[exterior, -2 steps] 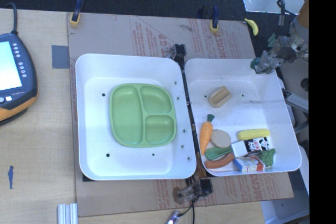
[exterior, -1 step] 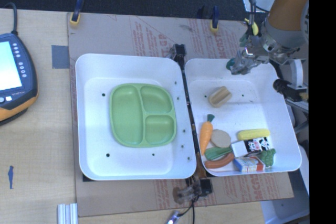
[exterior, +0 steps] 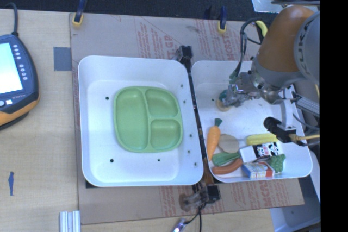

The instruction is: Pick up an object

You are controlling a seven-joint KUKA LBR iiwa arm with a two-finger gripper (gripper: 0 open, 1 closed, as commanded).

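My gripper [exterior: 232,96] is down in the far half of the right bin [exterior: 209,80], reaching in from the right under the orange band of the arm. A small greenish round thing [exterior: 223,100] sits right at its left tip, touching or nearly touching it; I cannot tell whether it is gripped. Toy food is piled along the near side of that bin: an orange carrot [exterior: 213,139], a beige disc [exterior: 229,144], a green pea pod [exterior: 224,158], a red sausage [exterior: 225,169], a yellow banana [exterior: 261,139], a black-and-white carton [exterior: 263,151], broccoli [exterior: 278,162] and a small blue-red box [exterior: 257,171].
The left bin [exterior: 92,117] holds a green divided plate [exterior: 147,118]. A pendant with a screen [exterior: 13,81] lies on the bench at far left. Clamps stand at the bench's back edge [exterior: 79,12]. The ridge between the two bins [exterior: 193,117] runs just left of the carrot.
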